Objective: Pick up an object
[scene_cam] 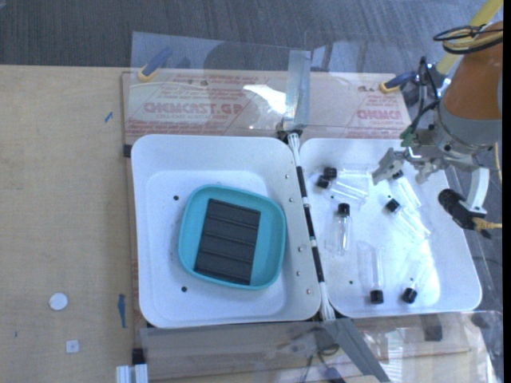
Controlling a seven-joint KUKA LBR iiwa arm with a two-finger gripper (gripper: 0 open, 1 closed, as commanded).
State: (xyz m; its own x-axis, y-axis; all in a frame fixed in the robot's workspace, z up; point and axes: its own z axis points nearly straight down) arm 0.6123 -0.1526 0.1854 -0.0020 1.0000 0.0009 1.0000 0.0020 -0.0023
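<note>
so far nothing looks lifted. the grey arm with its orange band reaches in from the right, and its two-finger gripper (406,164) hangs over the upper part of the right shallow white bin (463,290). its two fingers appear spread apart, with nothing visible between them, so i judge it has hold of nothing.

the likely targets are the small clear plastic vials with black caps scattered across that right bin. one vial (342,226) lies near the bin's middle left, another clear vial (370,274) lies lower down with its cap toward the front edge, and a short black-capped vial (397,190) lies just beside the gripper's fingers, a little below them. all seem to rest flat on the bin floor.

the left shallow white bin (156,166) holds a teal rounded-square tray carrying a dark ribbed block (230,240), well apart from the gripper.

what is left, by my reading, is nearly everything: descend onto a vial, close, and raise it clear.
</note>
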